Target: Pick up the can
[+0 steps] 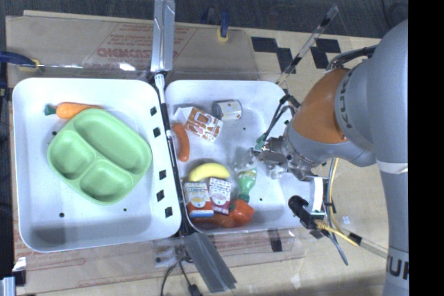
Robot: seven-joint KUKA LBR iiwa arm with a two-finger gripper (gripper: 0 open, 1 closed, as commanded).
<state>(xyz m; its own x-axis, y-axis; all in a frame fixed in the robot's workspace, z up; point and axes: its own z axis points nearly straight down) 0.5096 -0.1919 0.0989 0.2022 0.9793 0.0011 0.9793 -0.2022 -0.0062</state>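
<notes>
The claw (267,156) is seen low in the right bin (263,90); how far it is opened cannot be told. The can (227,109), silver and lying on its side, is found up and left of the claw, well apart, beside a snack packet (203,125).

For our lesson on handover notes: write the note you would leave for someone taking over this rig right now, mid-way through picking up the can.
Gripper: the grey arm's two-finger gripper sits low in the right-hand white bin, right of the yellow banana.
Can: the small silver-grey metal can lies near that bin's far wall, apart from the gripper, beside an orange-and-white carton.
Done: the reach into the correct bin.
Left: move onto the can, grasp it and lift.
</notes>
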